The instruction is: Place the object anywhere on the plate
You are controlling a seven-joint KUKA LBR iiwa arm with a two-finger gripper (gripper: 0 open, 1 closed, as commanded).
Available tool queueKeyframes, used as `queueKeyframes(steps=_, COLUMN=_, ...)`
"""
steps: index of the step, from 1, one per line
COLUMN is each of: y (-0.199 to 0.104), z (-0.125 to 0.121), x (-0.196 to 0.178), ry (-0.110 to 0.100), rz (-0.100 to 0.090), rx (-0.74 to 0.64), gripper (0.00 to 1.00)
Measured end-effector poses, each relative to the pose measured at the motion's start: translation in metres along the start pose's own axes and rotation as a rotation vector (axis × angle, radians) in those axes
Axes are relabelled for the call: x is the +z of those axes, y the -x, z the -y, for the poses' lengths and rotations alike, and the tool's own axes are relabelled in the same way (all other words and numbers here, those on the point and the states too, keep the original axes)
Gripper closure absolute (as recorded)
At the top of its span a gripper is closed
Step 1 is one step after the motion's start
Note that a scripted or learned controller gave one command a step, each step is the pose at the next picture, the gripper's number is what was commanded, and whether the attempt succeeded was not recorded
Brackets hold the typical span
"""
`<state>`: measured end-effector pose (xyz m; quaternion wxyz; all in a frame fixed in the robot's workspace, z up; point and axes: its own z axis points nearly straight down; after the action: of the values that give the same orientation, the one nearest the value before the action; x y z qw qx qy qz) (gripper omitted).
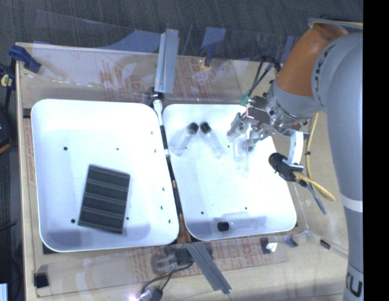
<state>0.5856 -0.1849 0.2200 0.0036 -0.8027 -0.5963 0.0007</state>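
Note:
The plate (pixel 105 198) is a dark grey ribbed rectangle lying in the lower left part of the left bin (pixel 50 115). Two clear vials with black caps, one (pixel 185 137) and the other (pixel 210 137), lie at the top of the right bin (pixel 201 187). A third clear vial (pixel 235 223) lies along that bin's front wall. My gripper (pixel 245 135) hangs over the upper right part of the right bin, to the right of the two vials. A faint clear shape (pixel 241 157) sits just below it; what it is cannot be made out.
A metal divider bar (pixel 164 61) rises behind the seam between the bins. Cables and a black clip (pixel 283 165) hang by the right bin's right rim. The arm's grey body (pixel 342 105) fills the right side.

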Motion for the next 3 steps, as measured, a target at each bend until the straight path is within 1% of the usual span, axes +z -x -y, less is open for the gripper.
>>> queueKeyframes(steps=1, y=-0.086, z=-0.016, x=0.006, ry=0.003, rz=0.003, rx=0.089, gripper=1.0)
queueKeyframes(steps=2, y=-0.146, z=-0.029, x=-0.15, ry=0.007, rz=0.001, rx=0.021, gripper=1.0)
queueKeyframes(steps=3, y=-0.234, z=0.083, x=-0.083, ry=-0.001, rz=0.004, rx=-0.215, gripper=1.0)
